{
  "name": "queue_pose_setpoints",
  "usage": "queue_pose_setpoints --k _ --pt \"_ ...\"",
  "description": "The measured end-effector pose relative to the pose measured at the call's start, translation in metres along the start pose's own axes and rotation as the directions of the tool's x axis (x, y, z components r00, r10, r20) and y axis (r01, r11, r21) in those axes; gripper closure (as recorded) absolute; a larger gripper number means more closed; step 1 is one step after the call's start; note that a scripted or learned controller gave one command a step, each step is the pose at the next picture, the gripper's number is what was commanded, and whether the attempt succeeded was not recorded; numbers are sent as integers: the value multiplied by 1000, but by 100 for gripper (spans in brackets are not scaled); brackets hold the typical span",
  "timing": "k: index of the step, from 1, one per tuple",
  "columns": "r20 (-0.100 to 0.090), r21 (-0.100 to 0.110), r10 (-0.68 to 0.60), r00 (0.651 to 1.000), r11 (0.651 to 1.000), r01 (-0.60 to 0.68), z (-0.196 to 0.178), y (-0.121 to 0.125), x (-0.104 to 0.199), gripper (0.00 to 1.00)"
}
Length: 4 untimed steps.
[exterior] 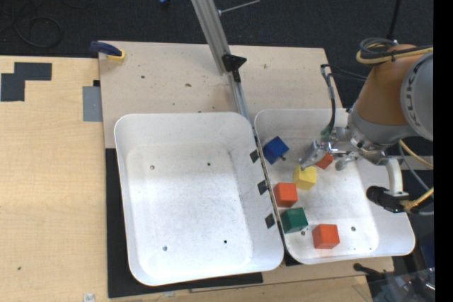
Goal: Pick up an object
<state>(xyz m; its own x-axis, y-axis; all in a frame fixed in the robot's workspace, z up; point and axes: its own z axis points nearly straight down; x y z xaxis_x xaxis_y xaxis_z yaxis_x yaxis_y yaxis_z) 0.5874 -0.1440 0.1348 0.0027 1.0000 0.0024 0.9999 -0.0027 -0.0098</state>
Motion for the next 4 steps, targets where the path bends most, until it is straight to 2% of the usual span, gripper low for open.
queue_pose_setpoints --k 1,2,3,4 --pt "7 -30 -1 1000 1000 1 13 7 -2 0" --pt "4 -30 8 1000 1000 -7 5 7 -3 100" --pt "3 -11 6 1000 1000 -6 -40 6 -11 100" --pt "3 -13 -5 1000 1000 5 -93 6 -12 100"
